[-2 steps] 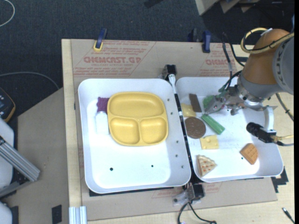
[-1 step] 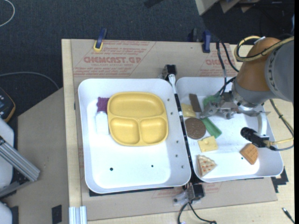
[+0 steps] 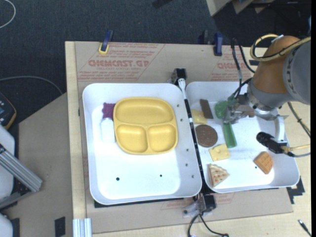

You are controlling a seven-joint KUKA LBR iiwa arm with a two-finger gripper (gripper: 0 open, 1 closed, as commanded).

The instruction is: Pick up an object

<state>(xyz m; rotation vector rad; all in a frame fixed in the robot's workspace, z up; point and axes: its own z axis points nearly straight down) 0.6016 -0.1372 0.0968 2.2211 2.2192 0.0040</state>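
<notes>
desk: white bins, side by side on the counter [image 3: 148, 58] — what is in them?

photographer: left bin [image 3: 98, 181] carries a yellow divided tray [image 3: 145, 124], with a purple piece [image 3: 108, 109] and a white piece [image 3: 106, 130] just beside its left edge. right bin [image 3: 247, 179] carries the toy food: a brown round cookie [image 3: 206, 136], a green stick [image 3: 229, 135], a yellow cheese wedge [image 3: 219, 153], a pizza slice [image 3: 217, 174] at the near edge, a tan cracker [image 3: 264, 162] to the right, and a brown bar [image 3: 206, 109] over a pale yellow block [image 3: 199, 116] at the far left.

desk: and the arm?

photographer: grey arm with the orange band [image 3: 271, 68] reaches in from the right; the gripper [image 3: 232, 113] is low over the far part of the right bin, at the top of the green stick and a green lump [image 3: 220, 107].

desk: holding anything?

photographer: cannot tell; the wrist hides that, so open or closed is unclear, and nothing is seen lifted.

desk: which step, then?

photographer: looks like the reach or descent onto the green stick. next it would need a firm close on the stick, then a straight lift clear of the cookie nearby.
</notes>
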